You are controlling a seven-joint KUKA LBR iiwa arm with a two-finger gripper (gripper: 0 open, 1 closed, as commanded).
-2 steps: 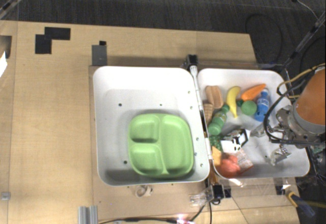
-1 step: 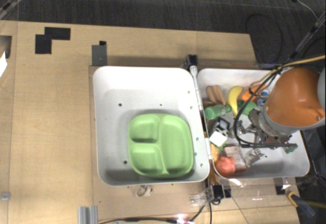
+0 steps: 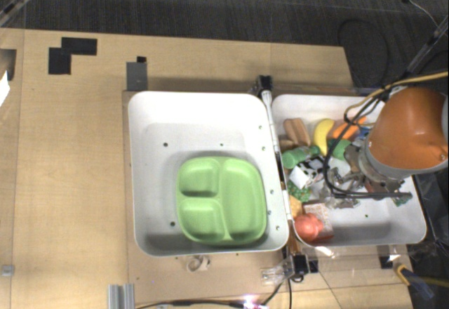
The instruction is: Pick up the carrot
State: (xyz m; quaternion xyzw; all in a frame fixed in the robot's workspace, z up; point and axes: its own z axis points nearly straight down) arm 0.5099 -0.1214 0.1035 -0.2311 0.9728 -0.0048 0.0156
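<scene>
Carrot (image 3: pixel 343 131) near right bin's (image 3: pixel 414 229) far edge: light, stiff, slick; best pinched mid-length; gripper (image 3: pixel 337 181) opening impossible to tell

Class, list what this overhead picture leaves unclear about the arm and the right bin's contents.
- Carrot: partly covered by the arm in the camera view.
- Gripper: finger state unreadable among cables.
- Green items: too small and jumbled to identify.
- Right bin: far side covered by the arm.
</scene>
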